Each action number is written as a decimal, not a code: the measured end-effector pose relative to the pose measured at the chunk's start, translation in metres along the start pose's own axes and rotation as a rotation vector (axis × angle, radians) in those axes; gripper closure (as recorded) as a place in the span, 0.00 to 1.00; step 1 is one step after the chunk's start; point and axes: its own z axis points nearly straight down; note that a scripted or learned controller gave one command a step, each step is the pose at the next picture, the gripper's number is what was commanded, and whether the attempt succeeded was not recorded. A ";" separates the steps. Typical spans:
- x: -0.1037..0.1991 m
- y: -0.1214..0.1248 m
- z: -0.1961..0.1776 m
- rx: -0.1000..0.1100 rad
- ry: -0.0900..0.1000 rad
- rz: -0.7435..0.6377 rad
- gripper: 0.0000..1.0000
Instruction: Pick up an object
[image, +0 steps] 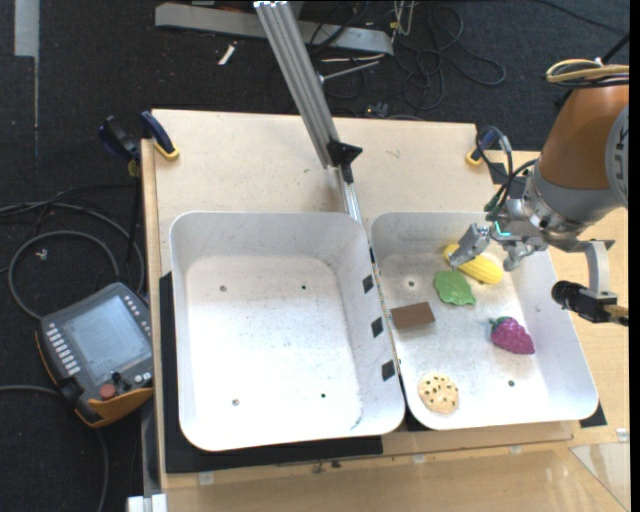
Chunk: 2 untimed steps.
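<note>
The right bin (560, 385) holds several small objects: a yellow corn-like piece (483, 270), a green leafy piece (454, 289), a brown block (412, 317), a purple grape bunch (511, 335) and a speckled cookie (438, 393). My gripper (492, 252) hovers over the bin's far part, directly above the yellow piece. Its two fingers (467, 250) stand apart, one on each side of that piece's upper end. Nothing is gripped between them.
The left bin (200, 240) lies beside the right one, with a shared ridge between them. A slanted metal rail (305, 85) runs from the back down to the bins' far junction. Clamps sit at the bench's back corners, and a teach pendant (95, 350) lies off the bench's left side.
</note>
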 end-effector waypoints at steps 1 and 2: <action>0.000 0.001 -0.002 -0.004 -0.001 0.000 0.00; 0.000 0.000 0.041 0.000 -0.001 0.002 0.00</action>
